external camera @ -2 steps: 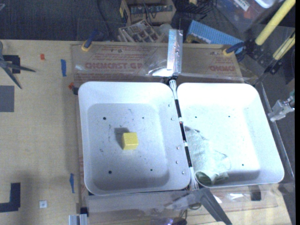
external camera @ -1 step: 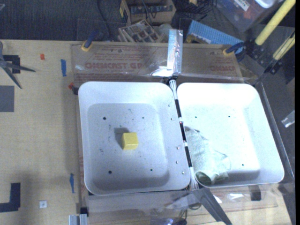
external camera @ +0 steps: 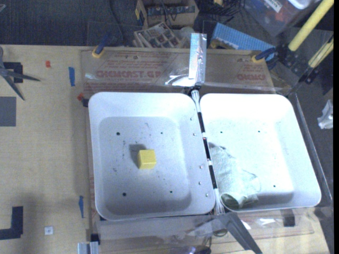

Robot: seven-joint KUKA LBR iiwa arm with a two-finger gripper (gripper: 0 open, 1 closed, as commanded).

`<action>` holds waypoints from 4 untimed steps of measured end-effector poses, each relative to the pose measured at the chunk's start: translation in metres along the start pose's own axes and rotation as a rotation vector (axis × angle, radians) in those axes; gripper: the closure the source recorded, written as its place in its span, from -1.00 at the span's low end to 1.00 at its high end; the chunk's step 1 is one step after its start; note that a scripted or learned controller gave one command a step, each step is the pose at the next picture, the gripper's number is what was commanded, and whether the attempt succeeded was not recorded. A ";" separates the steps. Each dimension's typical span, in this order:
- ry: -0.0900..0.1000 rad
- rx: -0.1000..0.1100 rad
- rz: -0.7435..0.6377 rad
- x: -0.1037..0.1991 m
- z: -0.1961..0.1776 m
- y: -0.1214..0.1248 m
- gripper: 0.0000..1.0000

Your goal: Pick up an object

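In the left bin (external camera: 106, 115), near its middle: one yellow block (external camera: 147, 159), loose. Right of it, past the divider: crumpled white cloth (external camera: 233, 176). Jaws' state: cannot tell.

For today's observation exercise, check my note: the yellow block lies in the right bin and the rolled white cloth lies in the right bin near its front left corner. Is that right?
One detail is wrong. The camera view shows the yellow block in the left bin, not the right bin. The rolled white cloth does lie in the right bin near its front left corner.
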State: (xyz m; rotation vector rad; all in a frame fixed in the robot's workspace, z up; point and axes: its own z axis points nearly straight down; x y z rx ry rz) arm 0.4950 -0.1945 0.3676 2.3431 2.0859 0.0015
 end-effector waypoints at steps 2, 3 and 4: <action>0.002 0.000 -0.452 0.081 -0.069 -0.024 1.00; 0.003 0.001 -0.855 0.105 -0.044 -0.023 1.00; -0.004 -0.006 -1.229 0.042 -0.069 0.026 1.00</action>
